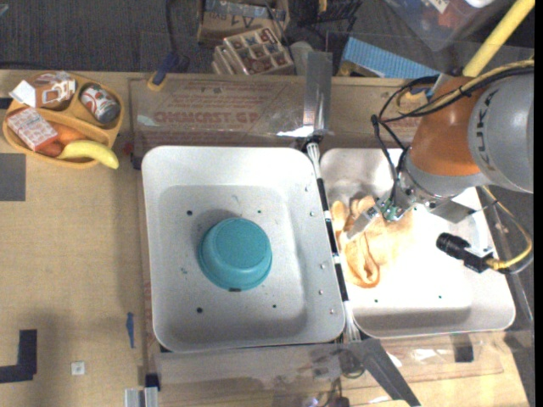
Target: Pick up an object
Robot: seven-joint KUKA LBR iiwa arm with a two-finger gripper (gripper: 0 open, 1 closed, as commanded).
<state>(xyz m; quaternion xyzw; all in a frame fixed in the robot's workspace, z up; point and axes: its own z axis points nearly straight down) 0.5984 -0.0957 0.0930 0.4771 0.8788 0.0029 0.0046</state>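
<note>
Two shallow white plastic bins sit side by side on the surface [68, 253]. In the left bin [170, 176] a teal round plastic bowl [237, 253] lies upside down near the middle. In the right bin [441, 312] a crumpled pale-orange cloth [366, 257] lies against the left wall, with the pincer [371, 216] just above its upper part. Well apart, at the surface's far left corner, sits an orange tray of toy food [59, 117].

This is looking like a robot lab: a big grey robot arm [501, 134] is reaching over two white bins [161, 227], with cables [399, 108] and boxes [254, 49] lying around.
</note>
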